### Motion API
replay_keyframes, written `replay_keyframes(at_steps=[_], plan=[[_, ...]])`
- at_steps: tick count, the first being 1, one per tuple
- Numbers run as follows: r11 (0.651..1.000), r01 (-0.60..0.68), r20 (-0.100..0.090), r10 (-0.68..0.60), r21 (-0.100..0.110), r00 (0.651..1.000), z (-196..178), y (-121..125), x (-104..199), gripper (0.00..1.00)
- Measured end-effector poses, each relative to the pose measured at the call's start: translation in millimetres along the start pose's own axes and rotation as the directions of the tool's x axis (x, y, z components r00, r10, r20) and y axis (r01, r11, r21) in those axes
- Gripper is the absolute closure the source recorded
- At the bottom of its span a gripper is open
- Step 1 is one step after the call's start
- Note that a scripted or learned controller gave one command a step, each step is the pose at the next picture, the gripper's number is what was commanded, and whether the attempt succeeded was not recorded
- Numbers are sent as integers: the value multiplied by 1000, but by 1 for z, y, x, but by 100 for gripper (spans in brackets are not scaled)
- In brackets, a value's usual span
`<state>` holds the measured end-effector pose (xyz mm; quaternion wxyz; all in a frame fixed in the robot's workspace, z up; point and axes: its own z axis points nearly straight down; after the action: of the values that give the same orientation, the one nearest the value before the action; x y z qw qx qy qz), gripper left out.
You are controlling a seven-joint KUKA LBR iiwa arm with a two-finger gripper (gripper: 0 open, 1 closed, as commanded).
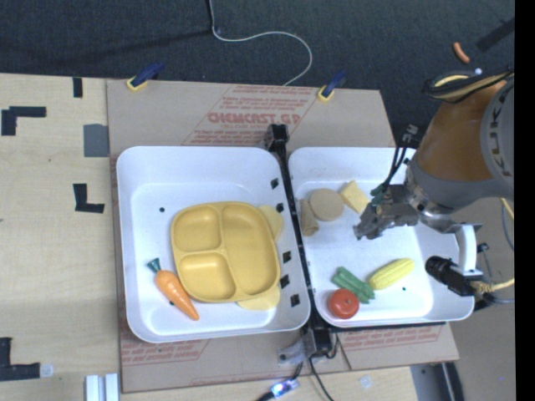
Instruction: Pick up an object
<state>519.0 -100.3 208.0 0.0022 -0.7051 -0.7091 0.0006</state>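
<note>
My gripper (369,229) hangs over the middle of the right bin (322,164), just right of a round tan piece (325,205) and below a pale yellow wedge (354,196). Nothing shows between it and the bin floor. A corn cob (390,273), a green piece (354,281) and a red tomato (343,304) lie along the bin's front, below the gripper. In the left bin (134,174) sits a yellow divided plate (224,251) with an orange carrot (175,291) at its front left.
The arm's grey and orange body (458,153) covers the right bin's far right side. A black divider (288,215) runs between the bins. Cardboard (242,115) lies under both bins, with a white cable (267,36) behind.
</note>
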Motion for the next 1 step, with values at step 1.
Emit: replay_keyframes(at_steps=[1], plan=[[1000,1,0,-1,0,1000,-4,-12,54,100]])
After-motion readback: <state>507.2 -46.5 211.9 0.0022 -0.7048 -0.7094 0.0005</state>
